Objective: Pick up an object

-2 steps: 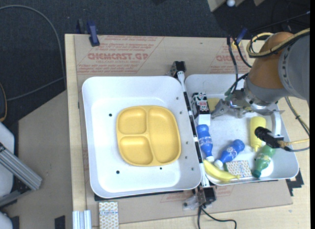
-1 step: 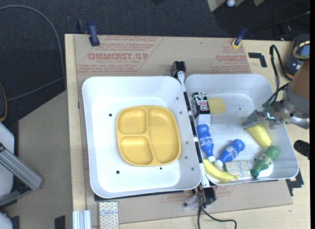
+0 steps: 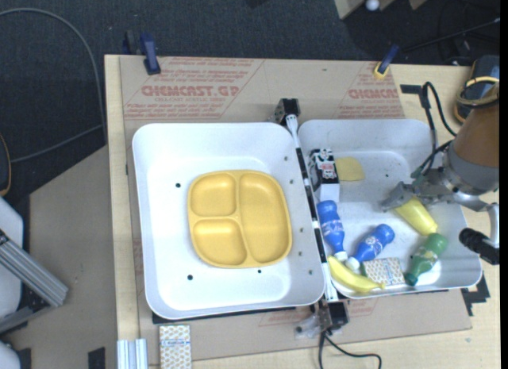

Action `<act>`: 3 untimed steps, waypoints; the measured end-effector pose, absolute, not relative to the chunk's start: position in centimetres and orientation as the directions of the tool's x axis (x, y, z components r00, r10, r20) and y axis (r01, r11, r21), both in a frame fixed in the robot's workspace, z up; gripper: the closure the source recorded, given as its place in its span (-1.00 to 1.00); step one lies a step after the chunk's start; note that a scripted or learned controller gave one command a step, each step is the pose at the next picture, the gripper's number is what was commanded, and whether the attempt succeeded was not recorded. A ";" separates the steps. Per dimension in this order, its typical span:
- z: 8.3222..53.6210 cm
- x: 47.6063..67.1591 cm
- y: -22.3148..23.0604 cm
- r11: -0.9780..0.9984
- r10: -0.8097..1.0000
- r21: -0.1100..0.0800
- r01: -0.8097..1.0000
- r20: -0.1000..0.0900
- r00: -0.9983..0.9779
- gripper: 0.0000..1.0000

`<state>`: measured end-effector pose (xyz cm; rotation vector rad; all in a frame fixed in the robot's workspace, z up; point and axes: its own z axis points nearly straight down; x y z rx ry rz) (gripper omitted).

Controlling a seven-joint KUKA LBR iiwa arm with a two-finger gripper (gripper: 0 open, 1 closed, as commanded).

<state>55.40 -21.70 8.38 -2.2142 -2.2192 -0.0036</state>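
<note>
The hand (image 3: 409, 195) hangs low in the right bin (image 3: 373, 133), just above a yellow pepper-like piece (image 3: 417, 217) that lies right beneath it; whether it is open or closed I cannot tell. Below it stand a green bottle (image 3: 425, 258), two blue bottles (image 3: 373, 242), and a banana (image 3: 352, 278). Far to its left, a yellow divided plate (image 3: 238, 218) sits in the other bin (image 3: 159, 201).

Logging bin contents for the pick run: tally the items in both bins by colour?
Yellow: 4, plate, banana, yellow bottle-like item, flat piece
Blue: 2, bottles
Green: 1, bottle
Other: 2, dark small packet, patterned packet
Total: 9
</note>
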 end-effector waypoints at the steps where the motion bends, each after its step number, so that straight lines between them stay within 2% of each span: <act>1: 9.5 55.5 -22.0 0.000 1.000 0.002 1.000 -0.001 0.000 1.00; 2: 8.5 57.6 -13.0 0.002 1.000 0.001 1.000 0.002 -0.002 1.00; 3: 18.7 61.6 -5.7 0.003 1.000 0.005 1.000 0.001 -0.003 1.00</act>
